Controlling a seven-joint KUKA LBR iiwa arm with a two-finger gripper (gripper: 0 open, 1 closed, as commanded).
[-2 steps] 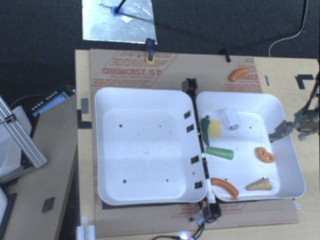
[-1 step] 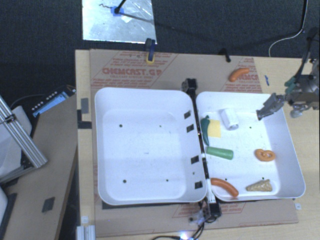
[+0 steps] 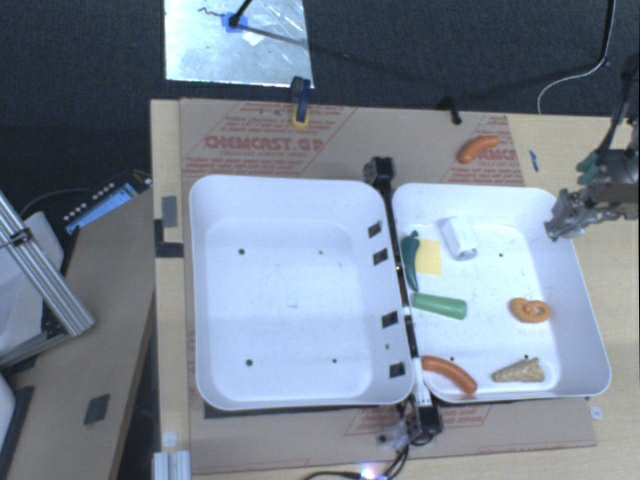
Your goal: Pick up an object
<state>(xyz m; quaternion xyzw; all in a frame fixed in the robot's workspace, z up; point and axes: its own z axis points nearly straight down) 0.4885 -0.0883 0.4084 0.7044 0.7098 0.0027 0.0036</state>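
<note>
Green cylinder [image 3: 440,306] lies in the right bin [image 3: 575,298], near its left wall, just below a yellow block [image 3: 428,258]. My pincer [image 3: 562,220] hangs at the bin's upper right rim, well apart from it; whether it is open or closed I cannot tell. The cylinder's long axis runs roughly left to right, tilted slightly down toward the right. Recommended: descend centred over it, closing across the short width, clear of the wall and the block.
</note>
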